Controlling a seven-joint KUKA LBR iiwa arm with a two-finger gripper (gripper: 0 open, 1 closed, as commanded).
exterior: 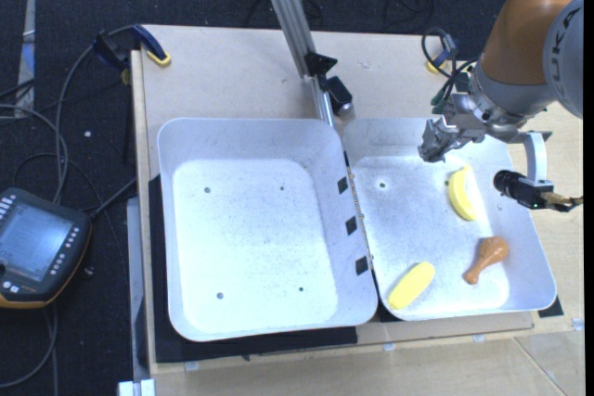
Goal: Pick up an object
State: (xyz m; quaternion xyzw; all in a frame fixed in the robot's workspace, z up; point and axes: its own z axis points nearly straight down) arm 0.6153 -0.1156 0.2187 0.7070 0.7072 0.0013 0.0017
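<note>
Three small objects lie in the right bin (399, 218). A yellow curved piece (461, 194) sits near the bin's back right. An orange-brown drumstick-shaped toy (485, 260) lies closer to the front right. A yellow oblong piece (410, 285) rests by the front edge. My gripper (434, 146) hangs over the back of the right bin, just up and left of the yellow curved piece. Nothing shows between its fingers.
The left bin (246, 227) lies beside the right one, their rims meeting in the middle. A slanted metal rail (292, 14) runs from the top down to the bins' back edge. A teach pendant (32, 241) lies on the floor at the left.
</note>
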